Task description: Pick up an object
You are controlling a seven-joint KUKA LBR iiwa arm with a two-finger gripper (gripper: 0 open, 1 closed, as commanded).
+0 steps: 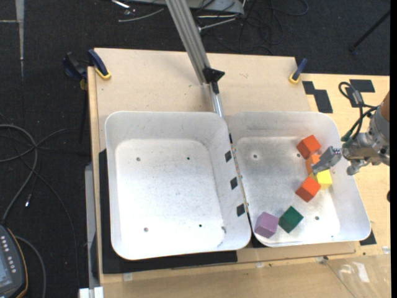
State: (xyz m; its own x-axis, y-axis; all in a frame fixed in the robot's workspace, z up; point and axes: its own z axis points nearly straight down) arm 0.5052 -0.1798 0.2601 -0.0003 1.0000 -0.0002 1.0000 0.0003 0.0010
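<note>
The right bin holds several small blocks. An orange cube lies at its far right, with a smaller orange piece just below it. Below these come a yellow cube and another orange cube. A green cube and a purple cube rest near the front wall. My gripper reaches in over the bin's right rim, just right of the small orange piece and above the yellow cube. I cannot see anything held in it.
The left bin lies beside the right one, their rims meeting at the middle. A slanted metal pole runs from the top down to the bins' junction. Clamps sit at the bench's back corners.
</note>
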